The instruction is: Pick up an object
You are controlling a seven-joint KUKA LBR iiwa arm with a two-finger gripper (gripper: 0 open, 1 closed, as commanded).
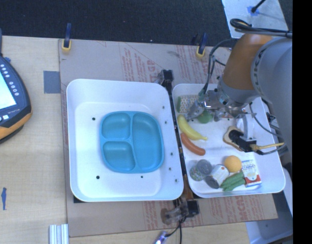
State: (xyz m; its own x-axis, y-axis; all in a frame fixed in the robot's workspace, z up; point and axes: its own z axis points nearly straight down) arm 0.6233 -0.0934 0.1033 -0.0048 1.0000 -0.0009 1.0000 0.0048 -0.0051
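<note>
White bins: left shallow plastic bin (80,136) bears a blue three-compartment plate (131,141); right one (275,184) collects the pickable clutter.
Gripper (209,107): low at the right bin's far end, by something green; grip state cannot be told.
Candidates: yellow plastic banana (191,129) and orange sausage (193,144) lie just beside it.

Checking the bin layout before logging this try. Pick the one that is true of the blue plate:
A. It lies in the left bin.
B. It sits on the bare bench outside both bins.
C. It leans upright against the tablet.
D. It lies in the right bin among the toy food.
A: the blue plate lies flat in the left bin, while the banana and other food lie in the right bin.
</note>
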